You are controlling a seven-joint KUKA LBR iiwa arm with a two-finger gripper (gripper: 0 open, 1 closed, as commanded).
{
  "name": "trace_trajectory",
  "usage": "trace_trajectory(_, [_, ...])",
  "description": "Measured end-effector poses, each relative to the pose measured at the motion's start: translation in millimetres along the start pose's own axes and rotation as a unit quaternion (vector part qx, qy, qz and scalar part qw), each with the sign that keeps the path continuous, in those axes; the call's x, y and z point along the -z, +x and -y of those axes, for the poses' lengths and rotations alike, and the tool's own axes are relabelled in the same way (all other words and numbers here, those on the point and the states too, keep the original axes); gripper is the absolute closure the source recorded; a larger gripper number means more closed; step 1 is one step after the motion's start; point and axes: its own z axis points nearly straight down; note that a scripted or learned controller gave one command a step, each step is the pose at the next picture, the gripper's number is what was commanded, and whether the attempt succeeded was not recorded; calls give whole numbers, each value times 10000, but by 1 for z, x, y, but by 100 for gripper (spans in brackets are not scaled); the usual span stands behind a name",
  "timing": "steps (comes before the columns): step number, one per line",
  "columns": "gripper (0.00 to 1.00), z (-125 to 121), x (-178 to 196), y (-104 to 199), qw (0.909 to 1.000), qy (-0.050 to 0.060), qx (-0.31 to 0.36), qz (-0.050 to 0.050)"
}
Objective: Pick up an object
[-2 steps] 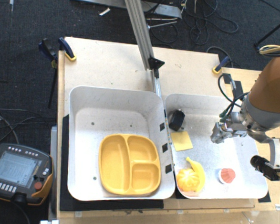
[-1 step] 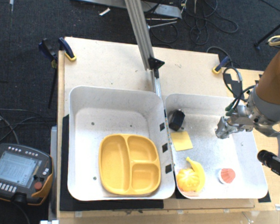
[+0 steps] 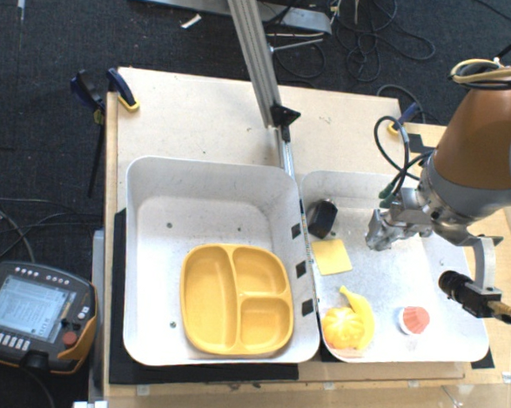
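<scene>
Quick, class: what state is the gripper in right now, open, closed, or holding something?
Gripper: over the right bin, nothing seen in it; open or closed cannot be told.

arm (image 3: 488, 128) cut off at right edge; tool (image 3: 382, 234) fingertips too small to read; right bin (image 3: 455, 343) partly behind arm.

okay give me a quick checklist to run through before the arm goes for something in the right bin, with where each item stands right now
1. Gripper is over the right bin: ok.
2. Nothing seen between its fingers: ok.
3. Finger opening wide enough: cannot tell.
4. Targets in the right bin, each lying apart: yellow square, black object, red and white disc: ok.
5. Yellow toy has room for the fingers: not ok, it sits against the bin's front wall.
6. Yellow divided plate lies in the left bin, out of the way: ok.
</scene>
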Motion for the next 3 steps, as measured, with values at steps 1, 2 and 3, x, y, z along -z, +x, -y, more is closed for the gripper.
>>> trace_trajectory(1, [100, -2, -18, 53, 10000, 18, 0, 1])
trace_trajectory(2, [100, -6, -31, 110, 10000, 21, 1, -1])
trace_trajectory(3, [100, 3, -24, 163, 10000, 9, 7, -2])
